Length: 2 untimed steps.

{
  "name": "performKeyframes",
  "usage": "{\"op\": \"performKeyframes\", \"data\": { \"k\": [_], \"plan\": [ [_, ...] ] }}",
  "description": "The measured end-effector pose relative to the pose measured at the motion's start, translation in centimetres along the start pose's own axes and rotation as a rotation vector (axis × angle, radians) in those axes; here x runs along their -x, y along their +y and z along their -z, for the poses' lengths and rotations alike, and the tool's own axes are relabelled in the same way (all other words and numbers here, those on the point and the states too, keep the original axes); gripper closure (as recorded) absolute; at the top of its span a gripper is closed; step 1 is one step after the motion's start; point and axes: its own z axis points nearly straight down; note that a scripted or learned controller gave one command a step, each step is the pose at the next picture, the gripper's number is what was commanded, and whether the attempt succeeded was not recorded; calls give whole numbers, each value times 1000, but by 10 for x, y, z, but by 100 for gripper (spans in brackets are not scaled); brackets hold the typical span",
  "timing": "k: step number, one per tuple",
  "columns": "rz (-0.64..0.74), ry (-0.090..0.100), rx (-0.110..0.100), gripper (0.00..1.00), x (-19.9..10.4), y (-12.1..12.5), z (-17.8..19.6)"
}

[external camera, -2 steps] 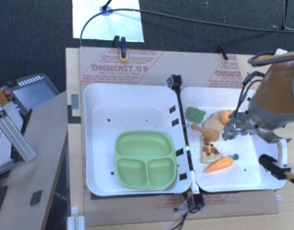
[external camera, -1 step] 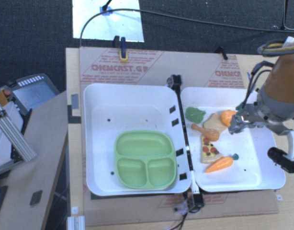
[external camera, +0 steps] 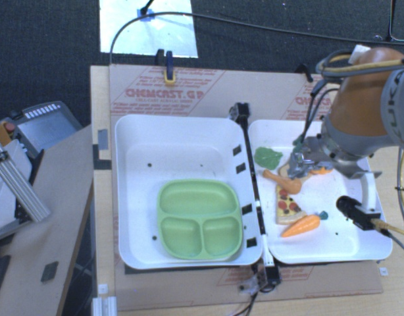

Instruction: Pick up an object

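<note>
Where tool [external camera: 298, 168] hovers, wooden spoon [external camera: 285, 179] just beneath.

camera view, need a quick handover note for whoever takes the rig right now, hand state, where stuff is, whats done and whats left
Hand: low in the right bin, over the toys near its back left. I can't tell if it grips anything.
Things: in the right bin, the green leafy toy at back left, the wooden spoon just under the hand, the pizza slice in front of that, the carrot nearest the front. The green divided plate lies in the left bin.
Done: the arm has reached the toys.
Left: nothing is seen lifted; a pick still has to be confirmed, probably the spoon.
</note>
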Motion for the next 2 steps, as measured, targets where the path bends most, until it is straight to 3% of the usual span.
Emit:
{"op": "performKeyframes", "data": {
  "k": [1, 2],
  "plan": [
    [1, 1, 0, 100, -55, 24, 2],
    [1, 1, -2, 100, -112, 28, -9]
  ]
}}
